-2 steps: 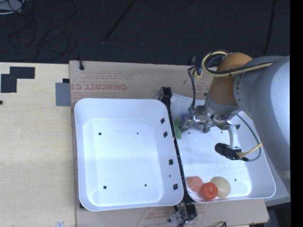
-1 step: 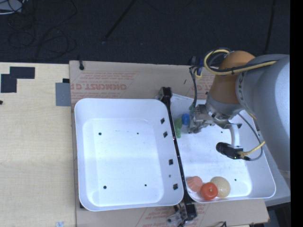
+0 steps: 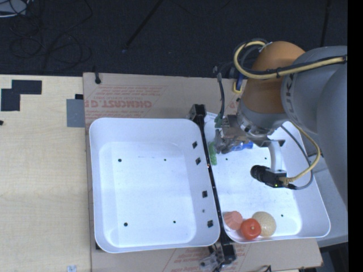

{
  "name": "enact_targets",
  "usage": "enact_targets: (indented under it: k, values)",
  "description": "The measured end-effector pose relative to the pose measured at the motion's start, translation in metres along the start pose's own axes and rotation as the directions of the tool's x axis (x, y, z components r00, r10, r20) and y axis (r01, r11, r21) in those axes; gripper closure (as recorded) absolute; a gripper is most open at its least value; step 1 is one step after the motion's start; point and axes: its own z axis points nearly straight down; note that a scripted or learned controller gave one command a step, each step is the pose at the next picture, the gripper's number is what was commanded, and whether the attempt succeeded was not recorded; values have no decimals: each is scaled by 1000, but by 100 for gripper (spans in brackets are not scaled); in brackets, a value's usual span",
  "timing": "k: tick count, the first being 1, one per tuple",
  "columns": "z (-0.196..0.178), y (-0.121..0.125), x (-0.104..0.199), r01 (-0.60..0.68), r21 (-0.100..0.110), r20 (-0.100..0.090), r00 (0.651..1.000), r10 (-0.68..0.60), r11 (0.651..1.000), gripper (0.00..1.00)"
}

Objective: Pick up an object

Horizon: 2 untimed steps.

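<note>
The gripper hangs low over the far left part of the right bin, under the orange band of the arm. A green object lies just left of the gripper, against the bin's left wall. A blue object peeks out at the gripper's right side. In the near corner of the same bin sit a red round object, a pink piece and a beige ball. The wrist hides what lies right under the gripper.
The left bin stands next to the right one, with a black divider strip along their shared edge. A black part with a cable hangs from the arm over the right bin's middle. Cardboard lies under both bins.
</note>
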Motion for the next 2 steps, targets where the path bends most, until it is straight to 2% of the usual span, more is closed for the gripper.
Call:
enact_targets:
  k: [1, 2]
  values:
    - [5, 0, -4, -5, 5, 3, 1000, 5, 1000, 0]
    - [6, -87, 33, -4, 12, 1, 1000, 4, 1000, 0]
